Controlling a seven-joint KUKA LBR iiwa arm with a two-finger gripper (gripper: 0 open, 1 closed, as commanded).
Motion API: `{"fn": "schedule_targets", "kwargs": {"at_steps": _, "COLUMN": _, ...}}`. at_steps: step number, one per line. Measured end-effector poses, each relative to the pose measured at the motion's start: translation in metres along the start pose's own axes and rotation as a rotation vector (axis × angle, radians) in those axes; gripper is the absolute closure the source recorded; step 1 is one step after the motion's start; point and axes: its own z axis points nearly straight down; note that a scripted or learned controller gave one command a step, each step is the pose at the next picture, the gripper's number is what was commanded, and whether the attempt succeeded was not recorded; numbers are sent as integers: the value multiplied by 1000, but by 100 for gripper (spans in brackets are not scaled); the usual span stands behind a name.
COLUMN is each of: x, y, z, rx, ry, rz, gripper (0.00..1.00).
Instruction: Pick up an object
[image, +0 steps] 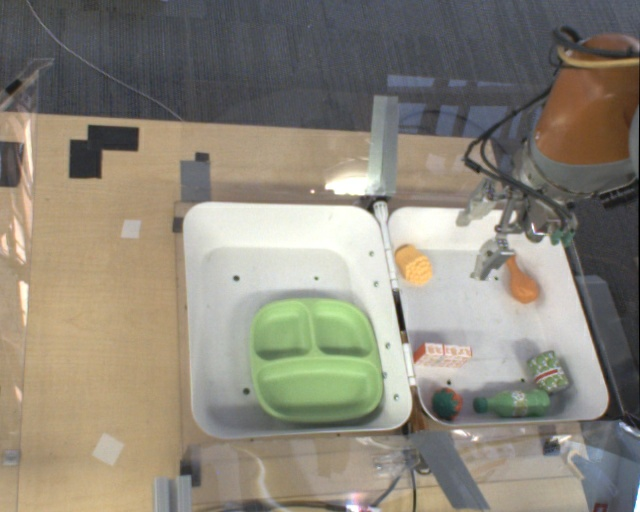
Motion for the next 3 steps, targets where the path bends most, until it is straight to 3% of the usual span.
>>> {"fn": "schedule_targets", "kwargs": {"at_steps": 1, "x": 18, "y": -64, "z": 137, "rx": -1, "ry": 14, "rz": 25, "gripper": 0}}
{"fn": "schedule_targets", "kwargs": {"at_steps": 2, "x": 9, "y": -60, "z": 114, "rx": 3, "ry": -12, "rz": 13, "gripper": 100}}
{"fn": "schedule_targets", "kwargs": {"at_steps": 3, "x": 27, "y": 49, "z": 40, "rx": -3, "ry": -5, "rz": 261, "gripper": 100}}
